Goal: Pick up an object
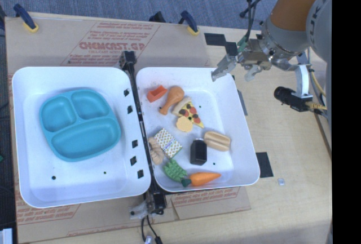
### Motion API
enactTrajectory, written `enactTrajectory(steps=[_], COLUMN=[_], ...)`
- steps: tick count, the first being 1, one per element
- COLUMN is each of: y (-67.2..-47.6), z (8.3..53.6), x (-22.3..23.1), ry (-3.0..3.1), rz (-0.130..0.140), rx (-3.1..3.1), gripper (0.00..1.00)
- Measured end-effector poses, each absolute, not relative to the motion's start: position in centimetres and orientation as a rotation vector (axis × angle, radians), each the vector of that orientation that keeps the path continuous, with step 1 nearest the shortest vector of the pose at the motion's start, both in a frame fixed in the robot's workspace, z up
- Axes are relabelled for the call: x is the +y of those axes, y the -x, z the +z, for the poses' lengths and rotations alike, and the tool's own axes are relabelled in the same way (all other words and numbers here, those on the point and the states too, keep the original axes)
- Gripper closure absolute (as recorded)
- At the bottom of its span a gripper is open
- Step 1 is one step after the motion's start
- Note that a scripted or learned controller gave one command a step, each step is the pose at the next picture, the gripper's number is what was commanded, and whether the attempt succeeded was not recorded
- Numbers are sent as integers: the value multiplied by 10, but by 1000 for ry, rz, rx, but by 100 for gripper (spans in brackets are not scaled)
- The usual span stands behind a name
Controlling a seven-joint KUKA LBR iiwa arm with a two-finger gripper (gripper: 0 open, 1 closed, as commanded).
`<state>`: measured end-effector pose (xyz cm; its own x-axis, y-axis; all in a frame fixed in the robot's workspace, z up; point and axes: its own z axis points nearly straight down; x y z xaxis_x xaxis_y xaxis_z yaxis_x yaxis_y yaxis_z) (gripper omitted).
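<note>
Drumstick [171,98] lies below-left of the gripper [234,65], long axis slanting toward it (fingers apart, holding nothing) over the bin's [240,124] corner.

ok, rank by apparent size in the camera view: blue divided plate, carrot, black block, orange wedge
1. blue divided plate, by far
2. carrot
3. black block
4. orange wedge
Block and wedge look close; that order is unsure.
</note>
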<state>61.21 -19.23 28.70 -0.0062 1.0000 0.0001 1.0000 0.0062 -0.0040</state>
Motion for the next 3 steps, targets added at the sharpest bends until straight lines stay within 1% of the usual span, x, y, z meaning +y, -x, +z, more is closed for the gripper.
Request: enactTrajectory(steps=[1,2,3], y=[-590,-632,-633], z=[140,95,107], x=[-152,-121,-122], ry=[2079,2138,2138], rz=[7,0,0], rx=[-2345,-2306,-2312], gripper=[0,0,100])
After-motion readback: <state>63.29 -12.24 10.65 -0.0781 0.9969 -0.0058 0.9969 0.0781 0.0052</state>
